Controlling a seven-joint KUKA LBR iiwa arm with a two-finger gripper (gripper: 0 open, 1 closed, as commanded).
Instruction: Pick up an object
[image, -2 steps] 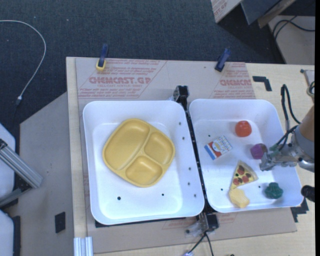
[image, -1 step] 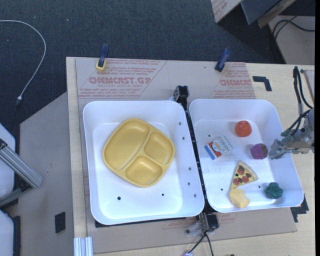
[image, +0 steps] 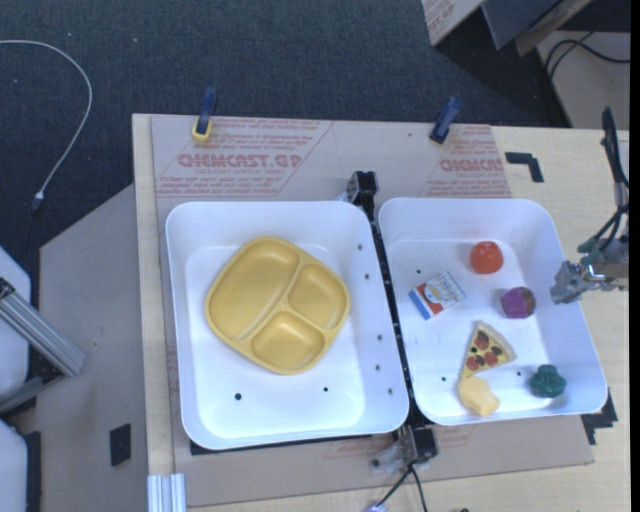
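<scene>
My claw (image: 578, 280) sits at the right rim of the right bin (image: 560, 225), outside the wall, with little of my arm showing. Whether it is wide or narrow I cannot tell. Inside that bin lie a pizza slice (image: 484, 350), tip pointing up and right, a tomato (image: 486, 257), a purple ball (image: 517, 301), a green piece (image: 547, 381) and a small packet (image: 437, 295). The left bin (image: 200, 400) holds a yellow divided plate (image: 278, 304).
</scene>
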